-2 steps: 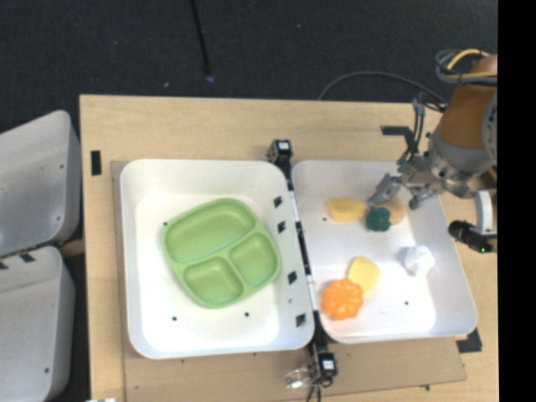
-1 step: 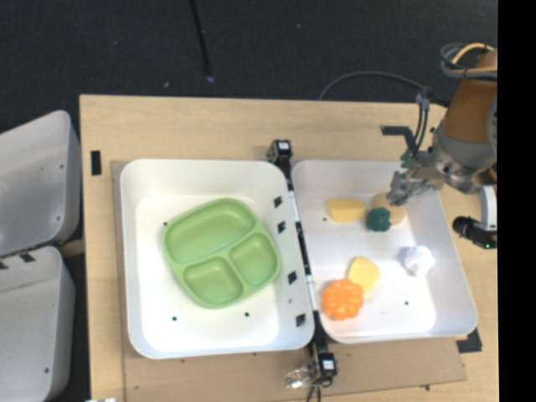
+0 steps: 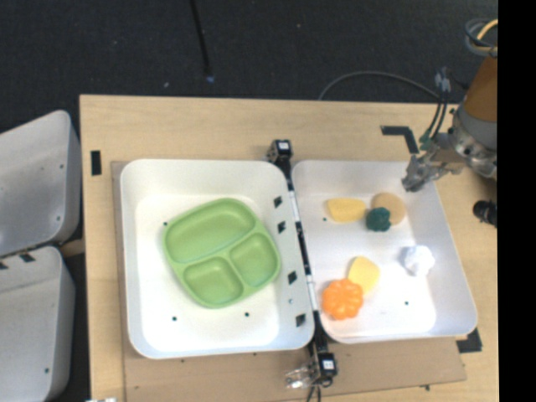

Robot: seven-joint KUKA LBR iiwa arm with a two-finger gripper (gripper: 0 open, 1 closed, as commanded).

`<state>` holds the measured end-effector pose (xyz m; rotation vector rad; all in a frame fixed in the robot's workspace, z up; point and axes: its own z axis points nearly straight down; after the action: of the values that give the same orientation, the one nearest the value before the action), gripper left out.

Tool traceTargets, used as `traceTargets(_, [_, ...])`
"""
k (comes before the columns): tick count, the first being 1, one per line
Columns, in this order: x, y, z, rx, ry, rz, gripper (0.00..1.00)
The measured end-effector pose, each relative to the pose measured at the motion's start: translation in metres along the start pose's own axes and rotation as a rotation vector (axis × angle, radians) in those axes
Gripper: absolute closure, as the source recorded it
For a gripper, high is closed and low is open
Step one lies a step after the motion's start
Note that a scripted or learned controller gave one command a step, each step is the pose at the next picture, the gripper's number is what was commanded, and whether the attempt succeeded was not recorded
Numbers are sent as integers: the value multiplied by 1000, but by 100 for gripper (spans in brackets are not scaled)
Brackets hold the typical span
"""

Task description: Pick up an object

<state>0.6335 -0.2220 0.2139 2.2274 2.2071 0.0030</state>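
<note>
gripper (image 3: 416, 177) sits over the top right corner of the right bin (image 3: 435, 308), at its rim; cannot tell how the jaws stand, too small and blurred. nothing seen between them.

just below-left of the jaws: tan round piece (image 3: 391, 205) touching a dark green piece (image 3: 378, 219), with a yellow oblong piece (image 3: 345, 209) beside those. further down, white crumpled piece (image 3: 417, 260) near the right wall, with open floor around it. furthest from the jaws: pale yellow piece (image 3: 363, 273) touching an orange piece (image 3: 342, 299), close to the divider edge.

across the divider, left bin (image 3: 142, 325) holds a green divided tray (image 3: 221, 251), wide margins all round.
</note>
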Motion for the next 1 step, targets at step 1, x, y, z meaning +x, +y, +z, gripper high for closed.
traceTargets(1, [-2,2,-48,-2,0,-6,100])
